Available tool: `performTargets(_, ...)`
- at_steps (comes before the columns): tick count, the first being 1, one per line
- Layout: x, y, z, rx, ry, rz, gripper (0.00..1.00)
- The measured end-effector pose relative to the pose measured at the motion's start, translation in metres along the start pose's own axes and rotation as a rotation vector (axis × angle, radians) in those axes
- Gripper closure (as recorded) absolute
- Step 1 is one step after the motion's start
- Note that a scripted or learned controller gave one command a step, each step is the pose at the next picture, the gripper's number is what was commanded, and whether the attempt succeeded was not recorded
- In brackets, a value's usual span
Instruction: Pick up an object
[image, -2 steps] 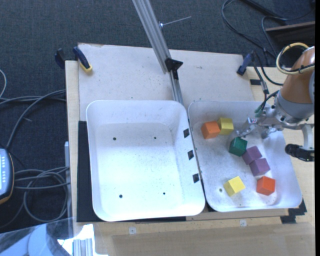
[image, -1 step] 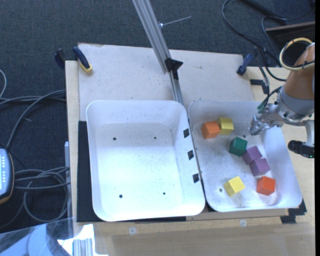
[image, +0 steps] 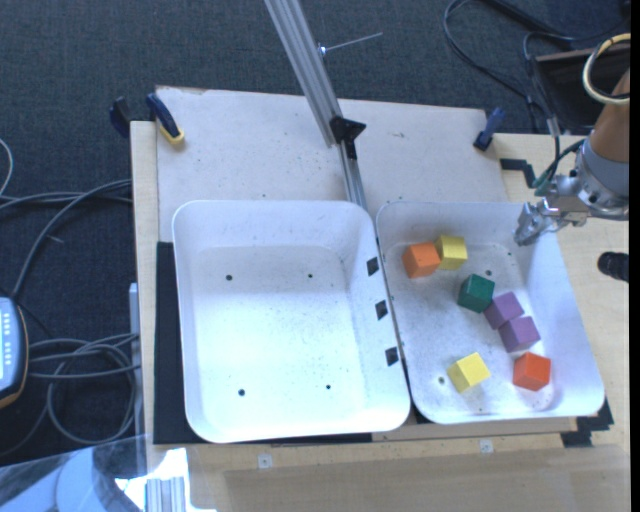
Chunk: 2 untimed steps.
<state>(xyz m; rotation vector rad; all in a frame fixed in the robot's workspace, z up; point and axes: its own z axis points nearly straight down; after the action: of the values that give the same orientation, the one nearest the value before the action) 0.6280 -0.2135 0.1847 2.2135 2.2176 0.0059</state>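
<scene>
Nothing had been lifted: the gripper (image: 530, 225), its state impossible to tell, was poised above the right bin's (image: 575, 310) far corner; seven blocks lay inside.

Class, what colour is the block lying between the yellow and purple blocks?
Green, seen in the camera view.

a pale wooden bench (image: 260, 140), speckled with dark marks, is seen from above. two shallow white bins are set on it side by side, their inner rims touching: the left bin (image: 200, 300) and the right bin (image: 570, 310). a black mat (image: 165, 340) is seen under the left bin's edge. clamps are fixed at the far edge: a yellow and blue one (image: 165, 120) at the left, a blue one (image: 488, 130) at the right.
</scene>
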Motion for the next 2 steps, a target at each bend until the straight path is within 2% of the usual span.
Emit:
performTargets(1, 0.000, 0.002, -0.030, 0.003, 0.001, 0.000, 1.00)
performTargets(2, 0.052, -0.006, -0.024, 0.010, 0.006, -0.003, 1.00)
